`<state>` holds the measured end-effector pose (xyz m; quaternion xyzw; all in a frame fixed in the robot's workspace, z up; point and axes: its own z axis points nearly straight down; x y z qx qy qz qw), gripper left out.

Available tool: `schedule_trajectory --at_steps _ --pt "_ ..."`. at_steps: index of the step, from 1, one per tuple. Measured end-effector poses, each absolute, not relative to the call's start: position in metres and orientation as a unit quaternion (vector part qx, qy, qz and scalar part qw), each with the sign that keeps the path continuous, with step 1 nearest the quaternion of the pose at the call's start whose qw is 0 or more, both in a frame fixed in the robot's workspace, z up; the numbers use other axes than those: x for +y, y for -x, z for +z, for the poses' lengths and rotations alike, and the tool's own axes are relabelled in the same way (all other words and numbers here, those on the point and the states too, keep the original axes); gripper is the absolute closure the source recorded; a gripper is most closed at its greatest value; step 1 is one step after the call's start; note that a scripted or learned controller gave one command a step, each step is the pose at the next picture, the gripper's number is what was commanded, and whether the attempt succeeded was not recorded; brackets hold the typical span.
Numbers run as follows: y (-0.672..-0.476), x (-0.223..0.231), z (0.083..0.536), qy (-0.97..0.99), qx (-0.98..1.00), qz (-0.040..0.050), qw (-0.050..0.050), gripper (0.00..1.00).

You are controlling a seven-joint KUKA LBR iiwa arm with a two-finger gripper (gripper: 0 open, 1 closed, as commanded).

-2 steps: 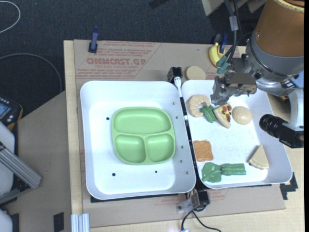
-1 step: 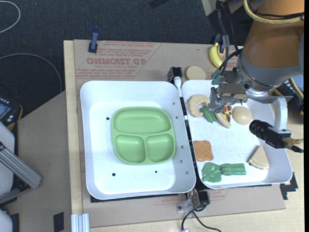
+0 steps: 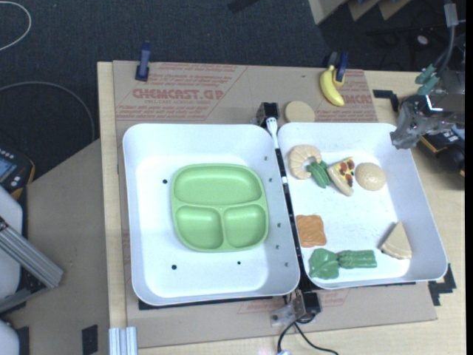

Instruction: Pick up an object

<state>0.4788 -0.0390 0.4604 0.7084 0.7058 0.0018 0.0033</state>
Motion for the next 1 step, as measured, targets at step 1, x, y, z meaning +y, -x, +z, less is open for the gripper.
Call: schedule_trajectory --at_steps 1 --pt "-0.4788 -0.0464 0.3487 -0.708 0.706 -0.0021 -0.002 1.0"
